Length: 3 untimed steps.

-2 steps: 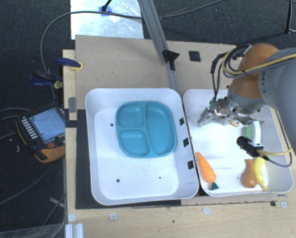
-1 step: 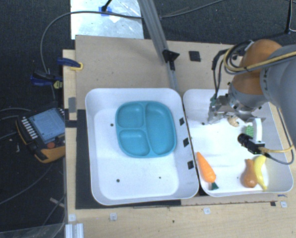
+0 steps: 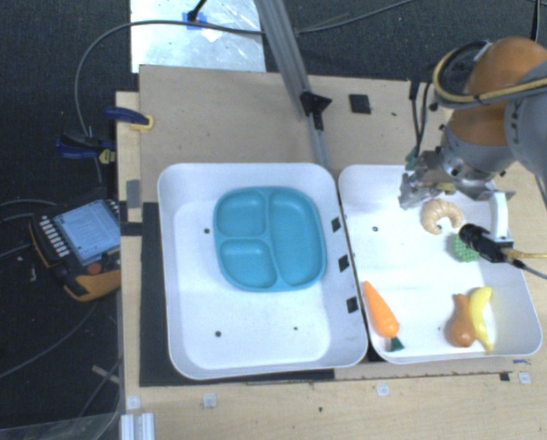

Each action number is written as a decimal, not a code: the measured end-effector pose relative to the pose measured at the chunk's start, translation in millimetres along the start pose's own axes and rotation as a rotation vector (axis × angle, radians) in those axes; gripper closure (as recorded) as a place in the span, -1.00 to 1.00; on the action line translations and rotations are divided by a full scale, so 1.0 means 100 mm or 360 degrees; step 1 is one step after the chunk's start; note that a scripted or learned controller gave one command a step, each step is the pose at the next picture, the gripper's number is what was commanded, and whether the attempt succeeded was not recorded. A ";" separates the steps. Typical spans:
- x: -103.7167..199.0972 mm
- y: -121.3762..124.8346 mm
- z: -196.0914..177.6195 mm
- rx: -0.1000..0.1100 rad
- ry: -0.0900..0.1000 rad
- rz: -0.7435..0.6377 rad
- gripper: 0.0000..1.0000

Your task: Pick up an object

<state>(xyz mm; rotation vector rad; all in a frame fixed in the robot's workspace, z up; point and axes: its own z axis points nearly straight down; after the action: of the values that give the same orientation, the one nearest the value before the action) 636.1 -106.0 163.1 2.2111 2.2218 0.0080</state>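
The pincer (image 3: 426,191) hovers at the right bin's (image 3: 383,209) far edge, its opening impossible to tell, just beside the croissant (image 3: 441,214), which lies unlifted, so the pick remains undone.

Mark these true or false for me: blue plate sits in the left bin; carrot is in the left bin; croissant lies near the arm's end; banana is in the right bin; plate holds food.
1. The blue divided plate sits in the left bin. True.
2. The carrot is in the left bin. False: it lies in the right bin, near its left wall.
3. The croissant lies near the arm's end. True.
4. The banana is in the right bin. True.
5. The plate holds food. False: its compartments are bare.
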 end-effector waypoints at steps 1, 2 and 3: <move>0.00 0.07 -0.45 0.0003 0.0001 -0.0002 1.00; -0.10 0.12 -1.00 0.0001 0.0000 -0.0003 1.00; 0.30 -0.12 -0.97 0.0013 0.0003 -0.0005 1.00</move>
<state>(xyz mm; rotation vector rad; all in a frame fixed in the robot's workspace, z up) 623.3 -76.3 260.4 2.2127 2.2303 0.0014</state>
